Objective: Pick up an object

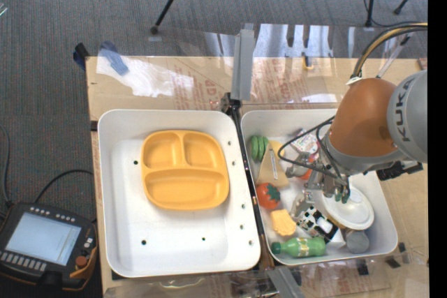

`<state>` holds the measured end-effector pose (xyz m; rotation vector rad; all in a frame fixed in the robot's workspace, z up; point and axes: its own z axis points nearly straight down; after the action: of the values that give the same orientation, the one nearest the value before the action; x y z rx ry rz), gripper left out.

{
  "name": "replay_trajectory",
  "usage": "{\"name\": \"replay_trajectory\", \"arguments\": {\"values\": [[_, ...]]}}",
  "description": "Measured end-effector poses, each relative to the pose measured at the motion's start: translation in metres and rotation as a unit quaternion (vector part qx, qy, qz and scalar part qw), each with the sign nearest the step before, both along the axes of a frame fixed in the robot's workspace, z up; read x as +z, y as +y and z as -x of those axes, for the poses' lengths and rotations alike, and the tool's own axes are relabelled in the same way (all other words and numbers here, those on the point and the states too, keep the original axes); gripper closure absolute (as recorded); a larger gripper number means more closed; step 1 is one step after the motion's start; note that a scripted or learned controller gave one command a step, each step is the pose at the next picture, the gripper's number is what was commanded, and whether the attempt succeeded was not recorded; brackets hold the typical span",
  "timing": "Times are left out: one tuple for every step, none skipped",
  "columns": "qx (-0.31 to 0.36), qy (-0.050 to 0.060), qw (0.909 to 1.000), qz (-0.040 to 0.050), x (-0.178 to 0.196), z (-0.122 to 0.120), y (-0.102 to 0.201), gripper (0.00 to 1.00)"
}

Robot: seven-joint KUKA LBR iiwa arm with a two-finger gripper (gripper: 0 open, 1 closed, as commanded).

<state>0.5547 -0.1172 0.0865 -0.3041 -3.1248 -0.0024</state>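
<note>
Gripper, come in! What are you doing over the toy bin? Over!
Gripper low in right bin, over the clutter; grip unclear. No object seen held. Tomato, green bottle, white dish crowd close. Yellow plate sits in left bin.

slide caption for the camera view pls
KUKA arm's gripper over the cluttered right bin; yellow divided plate in the left bin.

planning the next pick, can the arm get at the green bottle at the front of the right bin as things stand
Probably yes. The green bottle lies on its side along the right bin's front wall with nothing on top. The end effector hangs just behind it, though the wall leaves little room.
</note>
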Motion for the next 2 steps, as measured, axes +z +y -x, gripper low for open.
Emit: {"name": "replay_trajectory", "arguments": {"values": [[-0.05, 0.0, 0.9987, -0.0001, 0.0, 0.058, 0.026, 0.0], [0.031, -0.001, 0.9995, -0.0078, 0.0, 0.045, -0.043, 0.0]]}}
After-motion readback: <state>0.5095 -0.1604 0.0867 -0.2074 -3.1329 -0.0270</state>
